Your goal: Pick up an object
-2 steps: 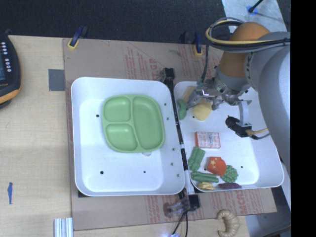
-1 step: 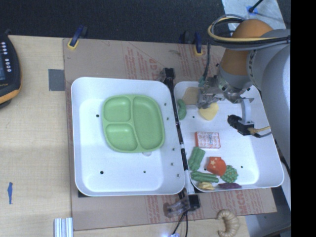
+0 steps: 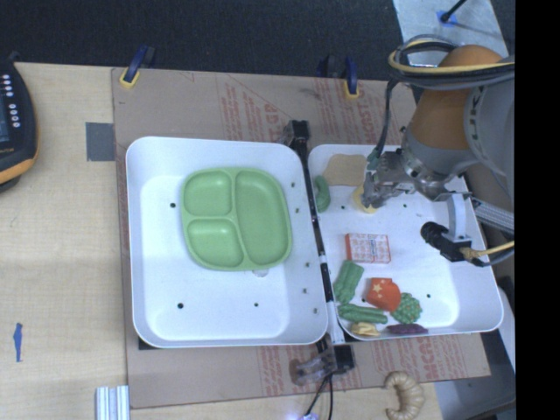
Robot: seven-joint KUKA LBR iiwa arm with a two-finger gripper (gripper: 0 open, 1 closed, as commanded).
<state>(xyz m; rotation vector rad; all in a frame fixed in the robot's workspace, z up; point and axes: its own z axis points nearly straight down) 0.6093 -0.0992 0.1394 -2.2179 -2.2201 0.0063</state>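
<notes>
- Dark metal gripper [image 3: 374,192] hangs over the far part of the right bin [image 3: 486,297], nearer to that bin's left wall than to its right one. From this slant I cannot tell if it is apart or together.
- A small pale yellow piece [image 3: 362,202] shows just at the tip of the gripper. It is too small to say what it is, or if it is touched.
- A flat tan piece [image 3: 344,170] lies just left and far of the gripper, in the far left corner of the same bin.
- A small green thing [image 3: 321,192] rests against the left wall of this bin, left of the gripper.
- A pink box [image 3: 367,248] lies flat near the middle of the bin, on the near side of the gripper and apart from it.
- The other things for picking crowd the near left part of the bin: a long green vegetable [image 3: 347,280], a red vegetable [image 3: 382,293] beside it, a leafy green piece [image 3: 408,308], and a purple piece [image 3: 405,329] at the near wall.
- The grey arm [image 3: 442,125], with its orange band, comes in from the right and far side.
- The left bin [image 3: 149,234] holds a green divided plate [image 3: 236,217], lying flat in its far half.
- Both bins stand on a brown cardboard sheet [image 3: 219,94].
- A curled brown thing [image 3: 404,394] lies on the bench near the right bin, outside it.
</notes>
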